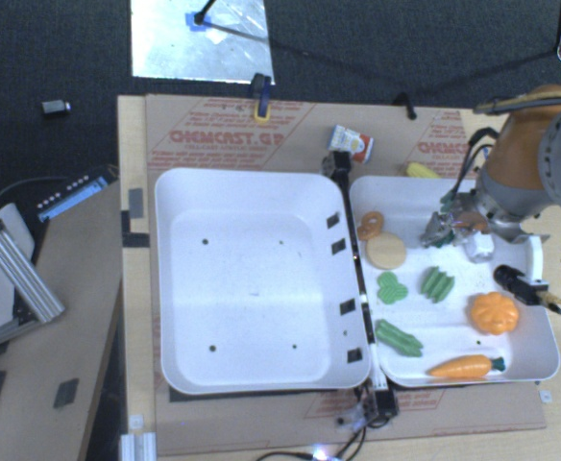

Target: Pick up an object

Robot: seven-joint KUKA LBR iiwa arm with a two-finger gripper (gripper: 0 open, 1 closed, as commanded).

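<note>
Cardboard-topped bench (223,133) under two white bins (252,286)

Smooth, glossy white plastic bins (252,190); matt printed cardboard (223,137) underneath; shiny crinkled foil sheet (199,27) far beyond the tool (441,230).

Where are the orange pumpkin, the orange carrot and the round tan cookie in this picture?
Orange pumpkin (493,312): camera view, middle of its ribbed body.
Orange carrot (461,366): camera view, middle of its long body.
Round tan cookie (386,252): camera view, centre of its flat top.
</note>
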